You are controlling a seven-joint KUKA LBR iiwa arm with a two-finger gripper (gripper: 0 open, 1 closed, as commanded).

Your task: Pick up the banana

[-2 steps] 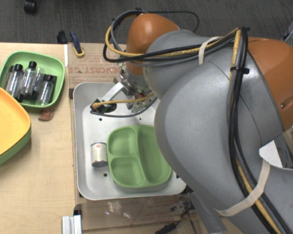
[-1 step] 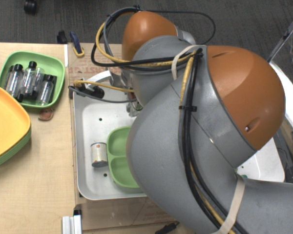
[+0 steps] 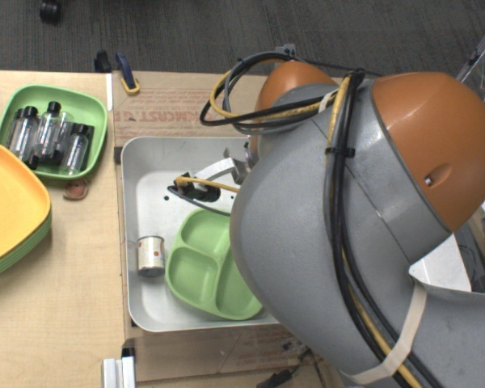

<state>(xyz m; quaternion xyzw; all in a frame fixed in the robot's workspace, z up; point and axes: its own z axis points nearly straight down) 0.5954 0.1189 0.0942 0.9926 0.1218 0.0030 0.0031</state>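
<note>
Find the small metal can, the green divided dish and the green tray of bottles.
Small metal can (image 3: 150,256): camera view, its silver side.
Green divided dish (image 3: 194,276): camera view, a bare compartment floor.
Green tray of bottles (image 3: 87,107): camera view, its bare upper right corner.

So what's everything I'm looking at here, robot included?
Bin: one, white, middle of the bench, resting on cardboard.
Divided plate: one, green, in the bin, its right part hidden under the arm.
Small can: one, silver with a reddish band, in the bin, left of the divided plate.
Square dish: one, green, on the bench left of the bin.
Small bottles: several, clear with black caps, lying in the square dish.
Stacked plates: a few, yellow, at the left edge.
Small disc: one, brown, just in front of the square dish.
Clamp: one, blue, at the bench's far edge.
Robot arm: one, grey with orange caps, black and yellow cables, reaching over the bin from the right.
</note>
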